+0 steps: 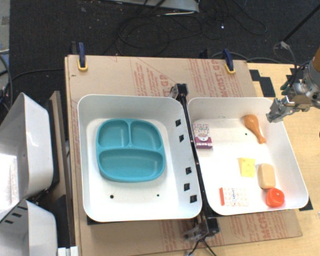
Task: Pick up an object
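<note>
The right bin (pixel 224 110) holds several small objects: an orange-brown drumstick-shaped toy (pixel 253 127), a small purple-and-white box (pixel 202 135), a yellow square (pixel 247 167), a beige block (pixel 266 175), an orange round piece (pixel 275 197) and a white card with red print (pixel 233 197). My gripper (pixel 278 111) hangs at the bin's upper right rim, just right of the drumstick toy and apart from it. Nothing shows between its fingers.
The left bin (pixel 90 191) carries a teal divided plate (pixel 130 149). Both bins rest on a cardboard sheet (pixel 149 76) clamped at the back. White tubs (pixel 18 148) stand at the far left, and cables lie on the dark floor behind.
</note>
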Robot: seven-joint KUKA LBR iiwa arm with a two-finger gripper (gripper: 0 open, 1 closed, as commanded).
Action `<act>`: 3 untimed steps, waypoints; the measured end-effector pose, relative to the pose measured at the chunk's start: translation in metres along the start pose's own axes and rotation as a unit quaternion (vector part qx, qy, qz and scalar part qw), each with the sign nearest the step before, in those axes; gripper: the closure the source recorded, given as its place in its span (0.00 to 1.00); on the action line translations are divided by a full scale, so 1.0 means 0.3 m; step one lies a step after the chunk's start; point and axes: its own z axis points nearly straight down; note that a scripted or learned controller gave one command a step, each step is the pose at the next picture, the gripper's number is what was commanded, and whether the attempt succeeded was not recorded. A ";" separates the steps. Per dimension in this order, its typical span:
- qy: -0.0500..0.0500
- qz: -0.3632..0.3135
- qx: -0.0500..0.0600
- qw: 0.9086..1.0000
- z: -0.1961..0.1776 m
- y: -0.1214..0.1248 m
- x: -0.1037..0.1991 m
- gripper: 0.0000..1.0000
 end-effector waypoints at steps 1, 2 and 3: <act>0.002 -0.001 0.003 1.000 0.046 0.025 0.183 1.00; 0.002 -0.003 0.003 1.000 0.041 0.066 0.385 1.00; 0.002 -0.002 0.004 1.000 0.051 0.043 0.575 1.00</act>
